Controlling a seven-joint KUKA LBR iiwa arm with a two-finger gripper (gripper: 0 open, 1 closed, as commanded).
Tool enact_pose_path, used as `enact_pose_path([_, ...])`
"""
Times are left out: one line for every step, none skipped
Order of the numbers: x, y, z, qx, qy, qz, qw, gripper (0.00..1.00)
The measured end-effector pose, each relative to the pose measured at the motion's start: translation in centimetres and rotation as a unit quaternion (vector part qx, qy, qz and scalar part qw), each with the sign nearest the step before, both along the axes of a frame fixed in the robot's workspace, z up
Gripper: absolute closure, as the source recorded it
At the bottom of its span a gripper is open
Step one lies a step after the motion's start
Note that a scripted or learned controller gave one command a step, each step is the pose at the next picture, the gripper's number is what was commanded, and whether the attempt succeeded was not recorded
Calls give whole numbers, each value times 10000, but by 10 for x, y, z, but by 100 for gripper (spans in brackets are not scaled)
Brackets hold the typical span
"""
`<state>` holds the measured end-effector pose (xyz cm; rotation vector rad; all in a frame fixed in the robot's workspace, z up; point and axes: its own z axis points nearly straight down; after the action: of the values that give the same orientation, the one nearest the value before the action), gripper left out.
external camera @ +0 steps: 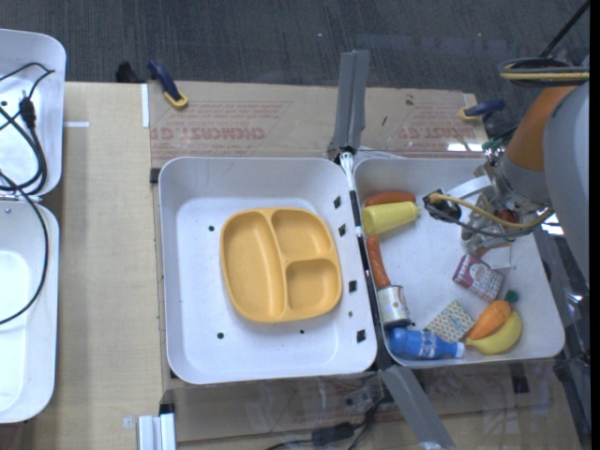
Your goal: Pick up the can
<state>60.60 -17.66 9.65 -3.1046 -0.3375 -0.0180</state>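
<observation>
The can (392, 303) is small and metallic with a gold label. It lies on its side against the left wall of the right bin (539, 251), between an orange sausage-like piece (377, 261) and a blue bottle (424, 346). My gripper (486, 234) hangs over the right part of that bin, below the orange wrist band (525, 139) and wrapped in cables. It is well to the right of the can and higher in the view, directly above a maroon packet (478, 277). Nothing shows between the gripper and the can.
The right bin also holds a yellow squeeze bottle (389, 217), a red-orange piece (389, 198), a cracker (450, 320), a carrot (489, 319) and a banana (503, 337). A yellow divided plate (281, 262) lies in the left bin (178, 251).
</observation>
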Motion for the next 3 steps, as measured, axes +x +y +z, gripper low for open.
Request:
enact_pose_path([-42,45,-5,-92,60,592,9982,0])
enact_pose_path([24,49,-5,-98,66,-63,9999,0])
enact_pose_path([44,57,-5,-98,60,-63,9999,0])
